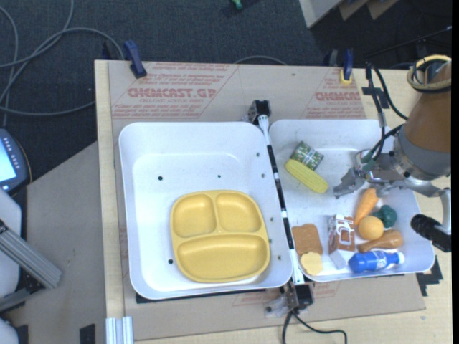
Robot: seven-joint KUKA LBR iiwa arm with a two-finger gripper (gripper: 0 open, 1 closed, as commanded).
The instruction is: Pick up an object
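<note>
Gripper (353, 183) is lowered into the right bin (326, 131) beside the carrot (365, 204), apparently for a pick; its opening cannot be told.

The cardboard sheet (215, 84) under the bins bears red "CHEMCAST GP" print, repeated partially at right.

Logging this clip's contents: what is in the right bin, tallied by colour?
Right bin:
Yellow: 2, corn cob, round slice
Orange: 3, carrot, ball, long piece
Green: 2, packet, dark lump
Brown: 1, biscuit
Blue: 1, bottle
Red-and-white: 1, carton
Total: 10
</note>
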